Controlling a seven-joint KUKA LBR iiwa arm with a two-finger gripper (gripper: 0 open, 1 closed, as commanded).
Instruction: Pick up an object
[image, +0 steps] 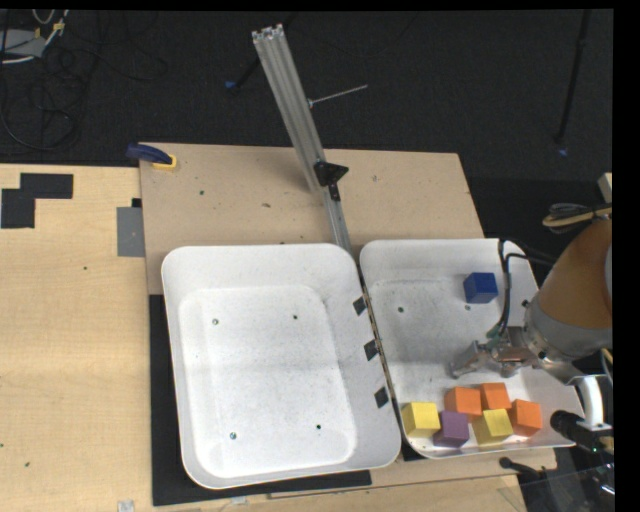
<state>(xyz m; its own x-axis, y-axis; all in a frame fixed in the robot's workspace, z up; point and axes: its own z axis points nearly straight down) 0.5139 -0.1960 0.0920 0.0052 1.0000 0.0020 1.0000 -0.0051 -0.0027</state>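
Two shallow white bins side by side on a wooden bench, seen from above at a slant. Left bin (200, 275) bare white inside. Right bin (420, 262) holding a blue cube (480, 288) near its far right corner, well apart from a cluster of blocks along the near edge: a yellow cube (421, 416) at the left of the group, a purple block (453, 428) just beside it, two orange blocks (464, 400) (494, 395) behind, a second yellow block (491, 426) and another orange block (526, 415) at the right. Grey arm with orange band (582, 280) reaching in from the right, gripper (480, 358) low over the right bin, between the blue cube and the cluster, just above the orange blocks. Fingers (463, 364) spread apart, nothing between them. Slanted metal rail (295, 110) rising from behind the bins, and a blue-and-yellow clamp (152, 156) at the bench's far left corner.
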